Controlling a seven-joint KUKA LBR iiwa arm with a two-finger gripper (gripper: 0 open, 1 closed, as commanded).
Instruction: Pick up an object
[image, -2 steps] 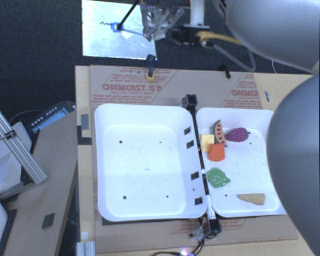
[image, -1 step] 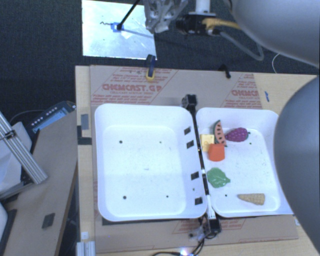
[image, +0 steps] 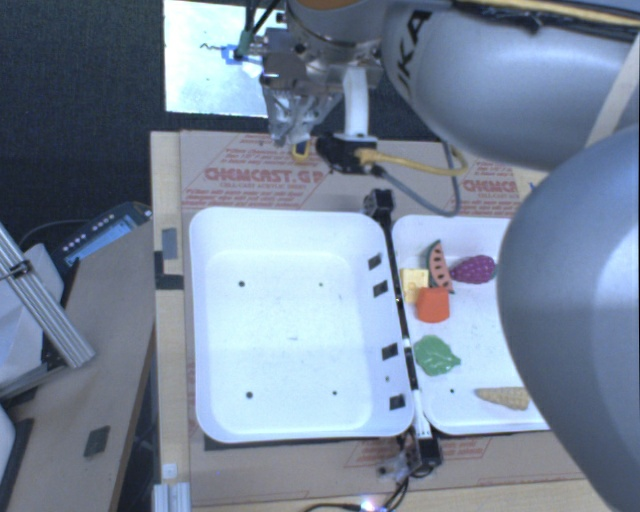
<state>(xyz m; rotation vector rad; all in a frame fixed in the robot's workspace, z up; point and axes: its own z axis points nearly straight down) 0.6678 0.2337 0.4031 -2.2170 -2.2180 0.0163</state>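
Smooth white plastic bins (image: 290, 225)

We looked down on a bench topped with a brown board (image: 262, 178) printed in red with "CHEMCAST", and around it the floor (image: 70, 120) lay dark, close to black. Beyond the board's far edge a pale, brightly lit rectangular sheet (image: 205, 60) stood out against that darkness. To the left we saw a lower tan surface (image: 95, 350) bearing a ribbed aluminium rail (image: 45, 310) set at a slant, and near it a dark handheld unit (image: 100, 232) with a bluish face.
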